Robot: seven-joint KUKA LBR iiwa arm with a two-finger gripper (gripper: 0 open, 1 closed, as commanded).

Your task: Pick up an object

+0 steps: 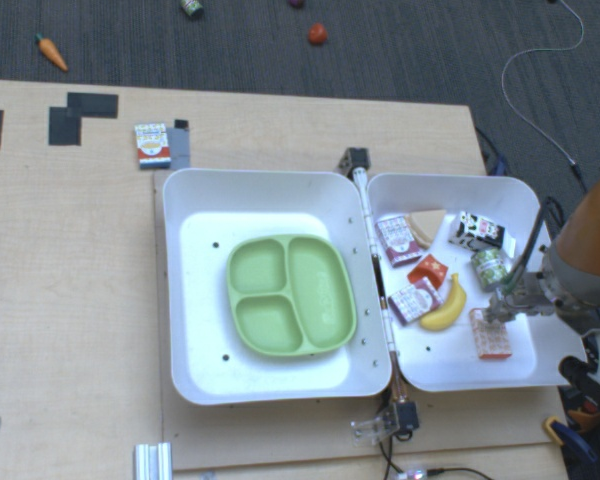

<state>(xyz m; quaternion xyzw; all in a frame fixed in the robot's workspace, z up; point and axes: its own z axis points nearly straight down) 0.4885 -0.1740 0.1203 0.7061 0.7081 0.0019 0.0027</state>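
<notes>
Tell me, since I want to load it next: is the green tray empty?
Empty. All three compartments of the green tray show bare green plastic in the left bin.

No legible text on the packets or cartons.

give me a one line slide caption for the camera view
Gripper poised above a pink packet in the right bin, near a banana; green divided plate in the left bin.

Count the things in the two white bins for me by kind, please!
Green tray: 1
Banana: 1
Can: 1
Cow carton: 1
Small packets: 4
Wedge: 1
Total: 9
</notes>
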